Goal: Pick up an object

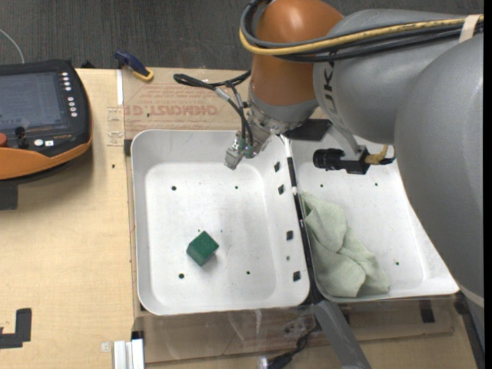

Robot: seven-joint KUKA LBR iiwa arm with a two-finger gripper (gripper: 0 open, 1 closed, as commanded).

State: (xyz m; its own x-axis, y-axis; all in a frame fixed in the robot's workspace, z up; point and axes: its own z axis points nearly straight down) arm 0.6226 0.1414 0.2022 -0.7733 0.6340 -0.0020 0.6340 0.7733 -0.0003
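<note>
Pincer [237, 158] state unclear, above left bin [146, 206] holding green cube [203, 248]; right bin [415, 229] holds cloth [338, 252].

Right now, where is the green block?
The green block lies in the left bin, toward its near edge, apart from the gripper at the bin's far side.

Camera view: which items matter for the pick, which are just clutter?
Job:
- green block, left bin
- pale green cloth, right bin
- end effector, above left bin's far side

Clutter:
- control tablet
- blue-and-yellow clamp
- cardboard sheet
</note>
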